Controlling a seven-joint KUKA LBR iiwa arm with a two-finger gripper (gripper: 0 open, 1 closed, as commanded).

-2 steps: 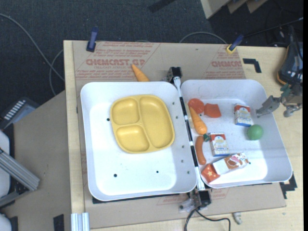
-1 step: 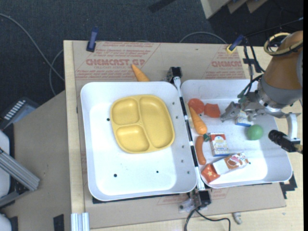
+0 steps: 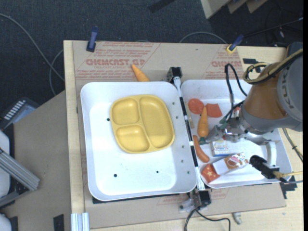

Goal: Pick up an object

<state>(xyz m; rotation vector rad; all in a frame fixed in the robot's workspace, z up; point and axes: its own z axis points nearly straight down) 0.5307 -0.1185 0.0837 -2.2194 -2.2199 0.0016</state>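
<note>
The right bin [image 3: 211, 86] holds several small items. Among them are a red round piece [image 3: 195, 105], a red-orange square piece [image 3: 213, 110], an upright orange carrot [image 3: 203, 121] and a second orange stick [image 3: 200, 150] along the bin's left wall. A small blue and white box [image 3: 220, 149] and a white and red packet [image 3: 224, 166] lie near the front. My gripper [image 3: 225, 130] hangs low over the middle of this bin, just right of the carrot and above the box. The wrist covers its tips.
The left bin [image 3: 96, 167] bears a yellow divided plate [image 3: 142, 123]. An orange carrot-like piece [image 3: 140, 73] lies on the bench behind the left bin. A black clamp [image 3: 174, 73] sits where the bins meet at the back. Cables [image 3: 231, 81] loop over the right bin's rear.
</note>
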